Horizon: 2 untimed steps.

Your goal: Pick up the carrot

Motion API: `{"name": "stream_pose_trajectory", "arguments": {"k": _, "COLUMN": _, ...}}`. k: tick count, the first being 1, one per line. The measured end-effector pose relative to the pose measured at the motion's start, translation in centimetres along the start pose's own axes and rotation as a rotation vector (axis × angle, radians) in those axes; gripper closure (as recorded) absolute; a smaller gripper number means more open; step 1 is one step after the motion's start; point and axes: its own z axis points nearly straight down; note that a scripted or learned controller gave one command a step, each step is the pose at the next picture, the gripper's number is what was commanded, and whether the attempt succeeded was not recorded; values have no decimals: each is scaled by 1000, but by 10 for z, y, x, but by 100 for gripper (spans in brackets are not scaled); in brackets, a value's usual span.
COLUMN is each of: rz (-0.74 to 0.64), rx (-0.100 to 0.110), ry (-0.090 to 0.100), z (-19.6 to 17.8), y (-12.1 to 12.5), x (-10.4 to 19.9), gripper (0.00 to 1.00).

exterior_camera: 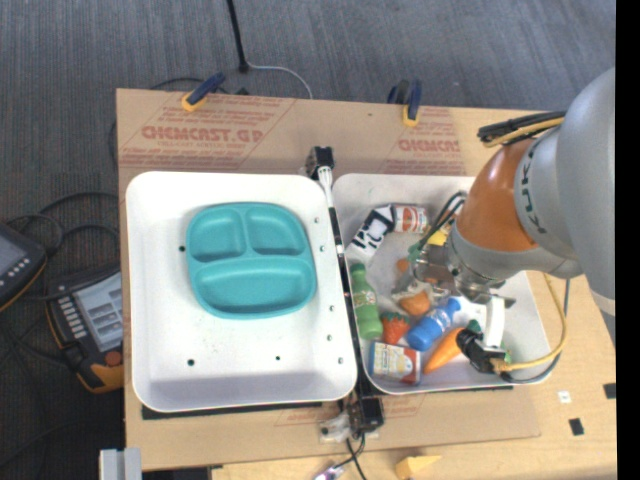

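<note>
floor (120, 28): grey carpet | bench (200, 133): brown board | left edge: possibly electronics (85, 318)

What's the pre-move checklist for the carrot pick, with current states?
1. Carrot located: ok. It lies in the right bin, near the front edge.
2. Carrot free of clutter: not ok. A blue bottle lies against it and a small carton sits just to its left.
3. End effector position: ok. It is low in the right bin, close to the carrot.
4. Carrot in the end effector: not ok. It lies on the bin floor.
5. Finger state: cannot tell, the wrist hides it.
6. Left bin: ok. Its teal tray is well away from the arm.
</note>
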Motion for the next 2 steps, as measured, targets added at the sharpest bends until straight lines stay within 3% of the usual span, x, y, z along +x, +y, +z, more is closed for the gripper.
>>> {"name": "stream_pose_trajectory", "arguments": {"k": 1, "rz": -104, "rx": 2, "ry": 0, "z": -90, "y": -57, "x": 34, "gripper": 100}}
{"name": "stream_pose_trajectory", "arguments": {"k": 2, "rz": -57, "rx": 2, "ry": 0, "z": -146, "y": -66, "x": 80, "gripper": 100}}
